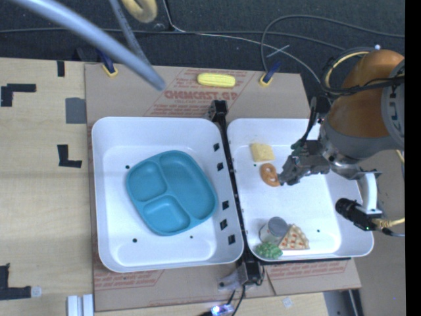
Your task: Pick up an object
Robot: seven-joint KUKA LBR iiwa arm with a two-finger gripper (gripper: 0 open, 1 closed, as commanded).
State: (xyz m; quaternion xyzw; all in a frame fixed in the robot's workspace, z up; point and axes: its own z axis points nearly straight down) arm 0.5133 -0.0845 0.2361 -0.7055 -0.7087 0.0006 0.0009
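Observation:
The right bin (329, 206) holds a yellow cheese-like block (262, 152), a brown pretzel-like piece (269, 174), a grey can (275, 229), a pizza slice (294, 239) and a green leafy piece (268, 249). My gripper (290, 174) hangs low in this bin, just right of the brown piece, its dark fingers pointing down toward the bin floor. Nothing shows between them.
The left bin (108, 176) holds a blue divided plate (171, 191). A yellow corn cob (216, 79) lies on the cardboard behind the bins. A black divider (227, 176) runs between the bins. Cables loop over the bench at the back right.

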